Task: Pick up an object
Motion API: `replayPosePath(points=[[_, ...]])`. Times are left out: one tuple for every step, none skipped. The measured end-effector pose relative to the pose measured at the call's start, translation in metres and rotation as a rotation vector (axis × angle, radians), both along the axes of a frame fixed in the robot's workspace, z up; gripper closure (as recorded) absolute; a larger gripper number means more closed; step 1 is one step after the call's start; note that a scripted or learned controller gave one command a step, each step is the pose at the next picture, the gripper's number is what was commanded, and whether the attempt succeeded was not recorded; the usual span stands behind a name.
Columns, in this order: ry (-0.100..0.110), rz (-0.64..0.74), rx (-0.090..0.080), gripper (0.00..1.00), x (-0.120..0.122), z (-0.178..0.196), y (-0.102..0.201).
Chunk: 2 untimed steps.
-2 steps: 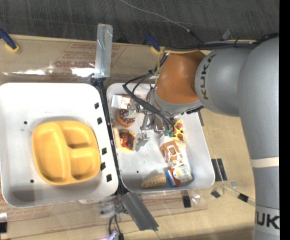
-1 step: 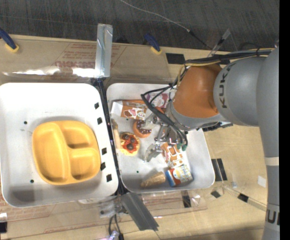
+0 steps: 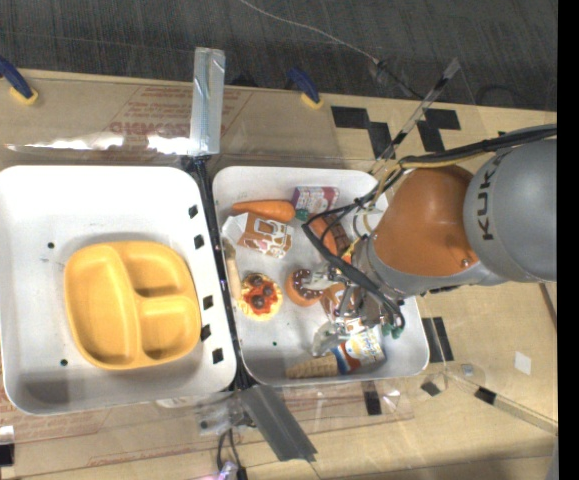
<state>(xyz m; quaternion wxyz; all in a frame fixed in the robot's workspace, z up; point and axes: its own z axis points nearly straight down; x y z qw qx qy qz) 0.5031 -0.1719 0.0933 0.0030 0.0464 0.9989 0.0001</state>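
"KUK" in dark letters reads on the grey arm (image 3: pixel 504 223). End effector (image 3: pixel 344 323) low in the right white bin (image 3: pixel 269 368), over small toy food pieces; can't tell its grip state. Orange carrot-shaped toy (image 3: pixel 264 209) near the bin's far wall. Yellow divided plastic tray (image 3: pixel 129 301) in the left white bin (image 3: pixel 19 268).

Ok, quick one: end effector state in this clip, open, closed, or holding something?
End effector: low in the right bin among the toy food; open or closed cannot be told, and no object is visibly held.
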Motion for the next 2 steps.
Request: replayPosePath(points=[[0.008,-0.114,0.001,0.0,0.0,-0.002,0.051],[0.041,-0.205,0.003,0.0,0.069,0.029,0.044]])
